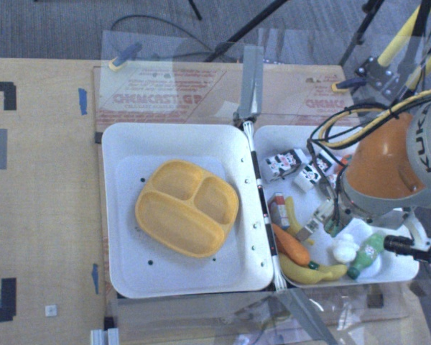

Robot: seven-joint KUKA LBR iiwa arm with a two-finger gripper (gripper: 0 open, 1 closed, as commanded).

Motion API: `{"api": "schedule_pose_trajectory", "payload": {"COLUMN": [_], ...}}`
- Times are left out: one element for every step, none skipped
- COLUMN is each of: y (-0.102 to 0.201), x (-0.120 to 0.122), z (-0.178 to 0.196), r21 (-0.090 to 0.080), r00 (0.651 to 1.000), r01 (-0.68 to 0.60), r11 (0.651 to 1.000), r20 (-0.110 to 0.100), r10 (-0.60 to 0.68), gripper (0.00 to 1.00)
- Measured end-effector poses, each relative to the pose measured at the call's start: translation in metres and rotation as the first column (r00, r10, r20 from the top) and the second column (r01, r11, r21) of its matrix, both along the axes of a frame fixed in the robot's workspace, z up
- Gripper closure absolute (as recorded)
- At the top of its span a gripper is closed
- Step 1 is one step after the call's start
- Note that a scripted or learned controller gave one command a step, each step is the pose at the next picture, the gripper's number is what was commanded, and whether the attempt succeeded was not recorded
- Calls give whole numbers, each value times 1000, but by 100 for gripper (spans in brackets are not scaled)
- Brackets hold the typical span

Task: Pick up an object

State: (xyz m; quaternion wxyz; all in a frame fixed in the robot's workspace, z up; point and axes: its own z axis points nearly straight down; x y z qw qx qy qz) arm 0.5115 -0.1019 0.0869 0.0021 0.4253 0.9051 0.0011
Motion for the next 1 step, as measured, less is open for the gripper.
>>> {"api": "schedule_pose_trajectory", "payload": {"y": [5], "x": [46], "z": [0], "r21": [0], "r00": [998], "r01": [61], "r11": [998], "r20": [1], "r10": [-61], "gripper": [0]}}
